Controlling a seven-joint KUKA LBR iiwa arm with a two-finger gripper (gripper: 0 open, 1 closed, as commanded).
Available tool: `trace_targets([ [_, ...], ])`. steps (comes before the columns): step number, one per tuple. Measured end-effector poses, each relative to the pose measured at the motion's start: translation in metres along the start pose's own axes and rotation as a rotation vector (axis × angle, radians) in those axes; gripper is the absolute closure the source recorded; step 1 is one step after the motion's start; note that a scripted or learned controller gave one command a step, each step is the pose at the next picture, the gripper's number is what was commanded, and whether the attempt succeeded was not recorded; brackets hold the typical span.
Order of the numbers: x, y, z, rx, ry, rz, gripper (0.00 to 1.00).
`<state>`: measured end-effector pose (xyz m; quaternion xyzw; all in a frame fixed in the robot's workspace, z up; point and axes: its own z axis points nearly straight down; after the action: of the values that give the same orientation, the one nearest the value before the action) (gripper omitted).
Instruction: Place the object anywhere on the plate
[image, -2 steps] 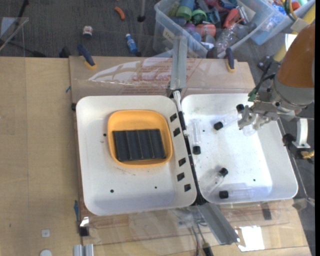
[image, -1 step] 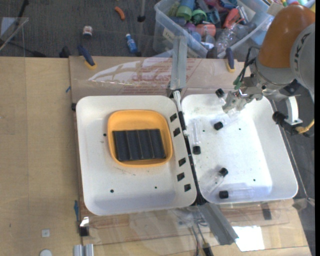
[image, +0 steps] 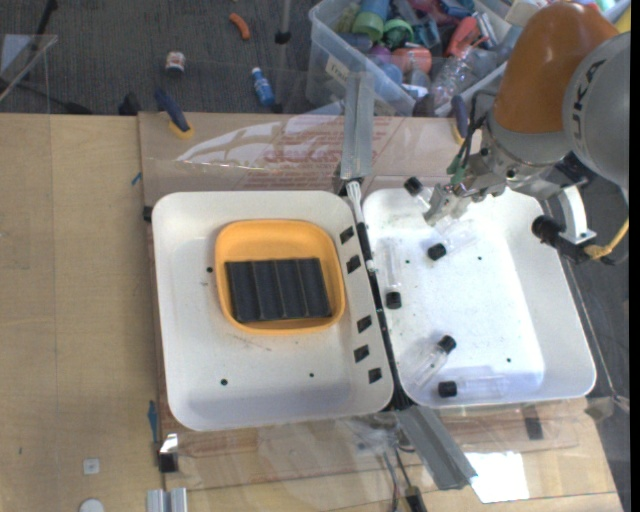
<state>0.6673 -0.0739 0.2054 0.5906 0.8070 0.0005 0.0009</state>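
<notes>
Starting from the largest item, how is the station laid out? (Operator)

Two white bins are carried side by side on the counter (image: 70, 300). The arm (image: 560, 70) is brought in from the right, so the right bin (image: 540, 340) is reached first and serves as the pick-up side. The left bin (image: 190, 390) is reserved for the plate (image: 235, 245), which is set near its middle. (Technician)

Where is the task's object located? (Operator)

A dark ribbed block (image: 278, 290) is seen lying flat on the plate, inside its rim. If that block is the object, placement is judged complete. Several clear capped tubes (image: 430, 360) are scattered in the right bin, well apart from the plate. If one of these is meant, transfer is not yet done. (Technician)

What is the state of the tool? (Operator)

The tool (image: 443, 207) is held low over the far left corner of the right bin, near a tube. Whether it is spread or pressed together cannot be told, and nothing is confirmed as held. (Technician)
</notes>
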Motion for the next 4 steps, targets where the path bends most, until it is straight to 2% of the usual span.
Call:
trace_targets([
  [1, 0.021, 0.006, 0.02, 0.002, 0.001, -0.077, 1.0],
  [2, 0.047, 0.015, 0.008, -0.003, -0.001, -0.121, 1.0],
  [3, 0.063, 0.021, -0.024, -0.005, -0.003, -0.248, 1.0],
  [4, 0.075, 0.024, -0.036, -0.005, -0.003, -0.292, 1.0],
])
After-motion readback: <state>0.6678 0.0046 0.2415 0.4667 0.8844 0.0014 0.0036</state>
